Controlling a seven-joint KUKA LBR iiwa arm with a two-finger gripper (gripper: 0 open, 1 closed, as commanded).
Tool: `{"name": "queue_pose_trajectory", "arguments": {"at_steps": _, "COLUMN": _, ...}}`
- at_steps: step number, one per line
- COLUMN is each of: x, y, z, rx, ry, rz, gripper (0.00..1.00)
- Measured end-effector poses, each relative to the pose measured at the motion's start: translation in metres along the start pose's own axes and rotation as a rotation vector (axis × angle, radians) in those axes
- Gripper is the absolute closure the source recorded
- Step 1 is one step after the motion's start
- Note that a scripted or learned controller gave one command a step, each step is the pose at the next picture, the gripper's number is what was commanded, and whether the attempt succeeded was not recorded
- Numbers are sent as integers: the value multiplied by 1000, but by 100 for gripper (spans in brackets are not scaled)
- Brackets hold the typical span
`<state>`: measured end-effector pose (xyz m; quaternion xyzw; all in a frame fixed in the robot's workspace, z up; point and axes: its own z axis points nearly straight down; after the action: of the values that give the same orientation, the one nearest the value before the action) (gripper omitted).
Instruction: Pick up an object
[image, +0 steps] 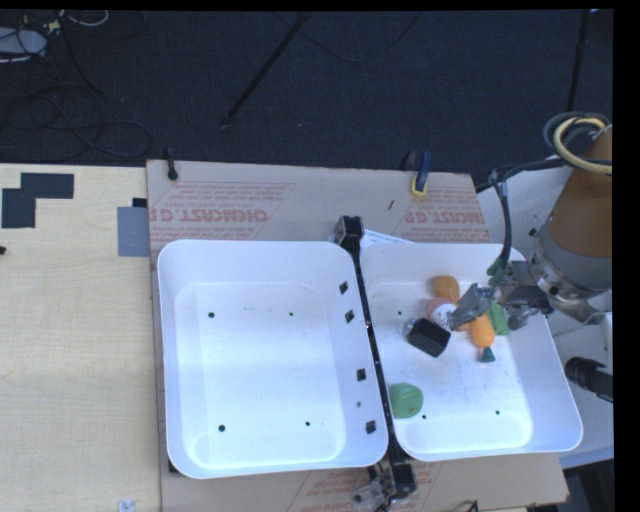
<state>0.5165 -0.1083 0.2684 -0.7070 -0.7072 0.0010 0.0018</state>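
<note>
— Nearest us sits that green object (406, 400), low in the right bin (545, 425), hard against the divider. Is the arm after it?

— No, the gripper (468, 312) hangs further up the frame, in the right bin's upper middle, over a small cluster.

— Holding anything?

— From this spot I can't tell; the shapes blur together there.

— What's beneath it?

— A black block (428, 337) just left of the tool, an orange piece (482, 331) just right, another orange lump (445, 287) above.

— Which one's the target?

— Probably the black block. Its long axis seems to run from upper left to lower right. I'd close across the short side, centred, and lift straight so the neighbours don't get dragged.
</note>
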Motion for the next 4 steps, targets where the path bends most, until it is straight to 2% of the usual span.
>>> {"name": "queue_pose_trajectory", "arguments": {"at_steps": 1, "x": -1, "y": 0, "z": -10, "rx": 2, "ry": 1, "rz": 0, "gripper": 100}}
{"name": "queue_pose_trajectory", "arguments": {"at_steps": 2, "x": 36, "y": 118, "z": -20, "rx": -6, "ry": -1, "rz": -5, "gripper": 100}}
{"name": "queue_pose_trajectory", "arguments": {"at_steps": 3, "x": 44, "y": 32, "z": -21, "rx": 4, "ry": 1, "rz": 3, "gripper": 100}}
{"name": "queue_pose_trajectory", "arguments": {"at_steps": 4, "x": 8, "y": -41, "z": -28, "rx": 3, "ry": 0, "rz": 5, "gripper": 100}}
